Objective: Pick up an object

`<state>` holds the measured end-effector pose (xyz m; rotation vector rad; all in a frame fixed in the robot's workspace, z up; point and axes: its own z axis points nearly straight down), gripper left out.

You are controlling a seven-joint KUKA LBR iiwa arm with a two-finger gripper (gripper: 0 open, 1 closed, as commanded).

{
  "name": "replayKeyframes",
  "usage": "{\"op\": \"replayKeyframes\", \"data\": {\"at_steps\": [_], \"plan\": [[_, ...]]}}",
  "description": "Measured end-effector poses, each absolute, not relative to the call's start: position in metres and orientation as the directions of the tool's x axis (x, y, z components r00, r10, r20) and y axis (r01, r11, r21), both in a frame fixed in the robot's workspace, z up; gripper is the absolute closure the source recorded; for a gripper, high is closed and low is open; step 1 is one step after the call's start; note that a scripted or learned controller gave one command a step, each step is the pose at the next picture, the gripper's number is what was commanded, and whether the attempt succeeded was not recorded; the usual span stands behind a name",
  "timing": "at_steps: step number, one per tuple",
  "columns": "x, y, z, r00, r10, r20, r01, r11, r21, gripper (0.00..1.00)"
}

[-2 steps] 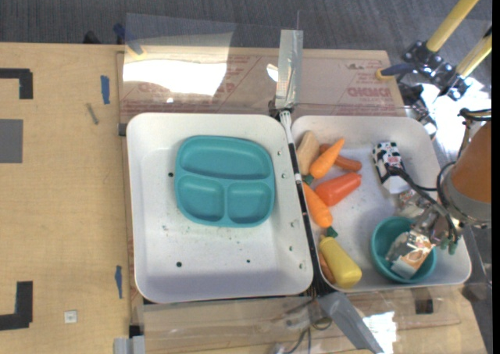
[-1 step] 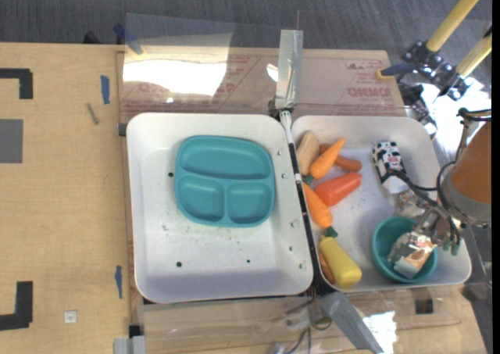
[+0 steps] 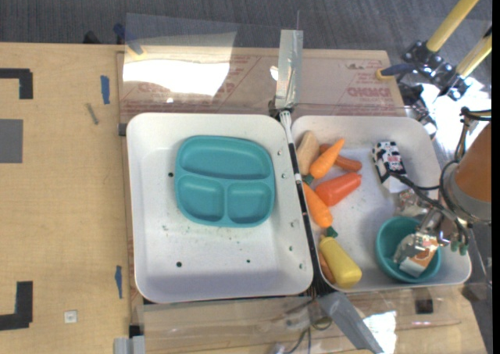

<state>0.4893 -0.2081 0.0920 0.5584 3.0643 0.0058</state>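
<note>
The right bin (image 3: 367, 216) holds a tan bread-like piece (image 3: 306, 144), an orange carrot (image 3: 327, 156), a red-orange vegetable (image 3: 341, 187), another orange carrot (image 3: 316, 209) along the left wall, a yellow piece (image 3: 341, 262) near the front, a black-and-white toy (image 3: 387, 159) and a teal bowl (image 3: 388, 244). My gripper (image 3: 416, 253) hangs low over the bowl's right side at the bin's front right corner. Something white and orange shows under it inside the bowl, and what it is cannot be made out.
The left bin (image 3: 148, 212) carries a teal divided plate (image 3: 225, 180). A clear upright divider (image 3: 288, 71) stands behind the seam between the bins. Yellow poles and a black clamp (image 3: 428, 63) sit at the back right. Cables (image 3: 410, 184) trail along the right bin's edge.
</note>
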Motion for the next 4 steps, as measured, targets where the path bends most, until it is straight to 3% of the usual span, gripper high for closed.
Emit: {"op": "replayKeyframes", "data": {"at_steps": [1, 2, 3, 4], "plan": [[0.492, -0.219, 0.093, -0.998, -0.045, -0.039, -0.045, 0.999, -0.005, 0.0], [0.508, -0.217, 0.116, -0.995, -0.05, -0.088, -0.049, 0.999, -0.017, 1.0], [0.571, -0.193, 0.14, -0.989, 0.148, -0.009, 0.148, 0.989, 0.001, 1.0], [0.599, -0.207, 0.093, -0.972, -0.234, -0.017, -0.234, 0.972, 0.017, 1.0]]}}
